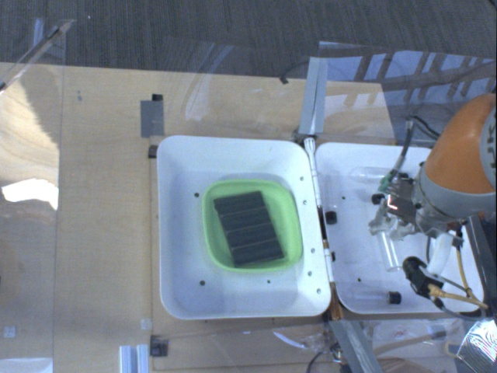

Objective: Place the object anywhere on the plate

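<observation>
1. The floor (194,14) is dark grey ribbed carpet and runs along the far side of the left bin.
2. The worktop (85,208) is pale wood under a clear glare-streaked sheet; it spreads out to the left of the left bin and carries both bins.
3. The left bin (178,286), white and shallow with rounded corners, is the landmark here.
4. The right bin (349,169) sits just beside the left bin, on its right, edge against edge, with a grey metal bar (314,99) rising at the far end of the seam.
5. The arm (462,162), grey with an orange band, hangs over the right bin, well to the right of the left bin.
6. The plate (213,243), light green and squarish, lies inside the left bin, near its middle.
7. The object (248,228), a dark ridged slab, lies flat on the plate, slightly askew, within its rim.
8. The end effector (392,235) points down over the right bin, clear of the left bin; I cannot tell how wide it stands, and nothing is seen in it.
</observation>
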You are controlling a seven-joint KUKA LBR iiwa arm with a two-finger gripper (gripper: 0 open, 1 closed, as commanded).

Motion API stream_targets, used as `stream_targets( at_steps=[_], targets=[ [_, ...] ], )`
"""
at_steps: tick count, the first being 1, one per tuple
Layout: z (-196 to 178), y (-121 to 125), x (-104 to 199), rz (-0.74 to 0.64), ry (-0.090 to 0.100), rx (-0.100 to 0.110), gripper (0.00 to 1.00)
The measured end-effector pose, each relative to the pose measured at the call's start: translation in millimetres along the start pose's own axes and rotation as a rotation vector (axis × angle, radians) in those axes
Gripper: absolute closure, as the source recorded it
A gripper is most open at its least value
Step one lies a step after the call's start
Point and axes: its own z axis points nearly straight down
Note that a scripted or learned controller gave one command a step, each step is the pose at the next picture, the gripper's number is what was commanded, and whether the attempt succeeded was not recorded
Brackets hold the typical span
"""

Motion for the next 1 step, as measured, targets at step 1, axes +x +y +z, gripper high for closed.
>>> stream_targets(
  at_steps=[1],
  targets=[
    [13.2,-30.1,75.6,-0.109,0.001,0.002,1.0]
  ],
)
